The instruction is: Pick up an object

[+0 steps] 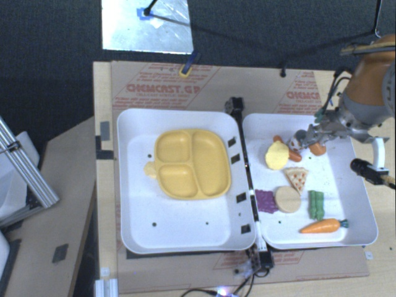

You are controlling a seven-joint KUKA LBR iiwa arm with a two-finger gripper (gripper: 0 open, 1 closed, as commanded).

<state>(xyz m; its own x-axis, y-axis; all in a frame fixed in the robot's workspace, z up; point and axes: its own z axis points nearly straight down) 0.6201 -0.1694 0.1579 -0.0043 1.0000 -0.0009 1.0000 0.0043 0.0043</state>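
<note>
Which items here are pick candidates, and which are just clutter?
In play, all in the right bin:
gripper, yellow lemon, waffle wedge, purple piece, tan disc, green piece, carrot.

Lying about:
yellow divided plate in the left bin, silver sheet.

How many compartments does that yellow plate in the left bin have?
3. The yellow plate has one compartment at its upper left, one at its lower left, and a long one running down its right side. The plate lies uncovered, so none should be hidden.
</note>
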